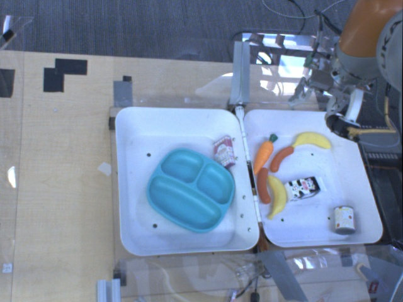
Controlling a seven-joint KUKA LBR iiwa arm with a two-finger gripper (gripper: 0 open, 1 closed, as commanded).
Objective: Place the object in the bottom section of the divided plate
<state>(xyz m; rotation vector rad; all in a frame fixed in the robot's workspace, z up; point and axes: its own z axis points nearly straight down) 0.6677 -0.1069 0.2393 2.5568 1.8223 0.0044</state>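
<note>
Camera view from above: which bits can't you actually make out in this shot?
All in the camera view:
- small packet: its print is too small to read.
- black-and-white carton: the label is blurred, so the wording is illegible.
- small can: too small to tell what it holds.
- arm: cut off by the top and right edges.

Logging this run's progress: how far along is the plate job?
Done: nothing yet; no object lies in the bottom section of the blue divided plate. In hand: the hand is above the far rim of the right bin, apart from the objects. Left: grasp one, perhaps the carrot, and place it there.
</note>
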